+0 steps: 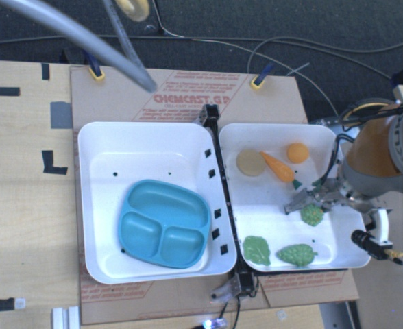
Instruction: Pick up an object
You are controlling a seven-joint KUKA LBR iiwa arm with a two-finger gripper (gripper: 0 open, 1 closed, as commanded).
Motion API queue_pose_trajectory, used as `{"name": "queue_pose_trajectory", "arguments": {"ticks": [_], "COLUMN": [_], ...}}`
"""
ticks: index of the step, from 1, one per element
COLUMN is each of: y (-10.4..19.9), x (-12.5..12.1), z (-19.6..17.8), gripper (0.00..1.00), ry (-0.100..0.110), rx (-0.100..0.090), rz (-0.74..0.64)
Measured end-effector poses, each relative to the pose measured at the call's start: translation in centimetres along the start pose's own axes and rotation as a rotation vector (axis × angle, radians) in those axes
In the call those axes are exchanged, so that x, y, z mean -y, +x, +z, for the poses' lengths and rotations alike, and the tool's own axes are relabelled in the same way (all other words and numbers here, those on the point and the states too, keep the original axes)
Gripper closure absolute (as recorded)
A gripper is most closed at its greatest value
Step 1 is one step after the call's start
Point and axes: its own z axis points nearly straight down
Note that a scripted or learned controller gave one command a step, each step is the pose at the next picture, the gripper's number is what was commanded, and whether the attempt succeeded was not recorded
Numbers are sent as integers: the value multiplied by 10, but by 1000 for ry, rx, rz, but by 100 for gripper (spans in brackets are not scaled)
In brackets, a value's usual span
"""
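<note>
Two bins sit on the worktop (23, 184). Right bin (270, 134): claw (304, 203) low beside a broccoli (312, 215), whether wide or narrow I cannot tell. Left bin (105, 142) holds a blue tray (164, 223).

Left bin (92, 184): smooth white plastic, slight sheen. Right bin (325, 256): same. Blue divided tray (164, 223) in left bin: smooth plastic, soft gloss. Green toy foods (256, 249), right bin near side: bumpy, matt. Carrot (277, 167), orange ball (297, 152): smooth plastic look. Board (188, 91) under bins: matt brown cardboard, printed. Surface (16, 184): pale wood, matt. Arm (373, 149): orange band satin, grey shell smooth.
</note>
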Motion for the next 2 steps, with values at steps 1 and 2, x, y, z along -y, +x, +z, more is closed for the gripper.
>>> {"name": "queue_pose_trajectory", "arguments": {"ticks": [1, 2], "y": [0, -1], "x": [-1, 1], "z": [-12, -55], "gripper": [100, 100], "ry": [-5, -2], "rx": [2, -3], "rz": [0, 0]}}
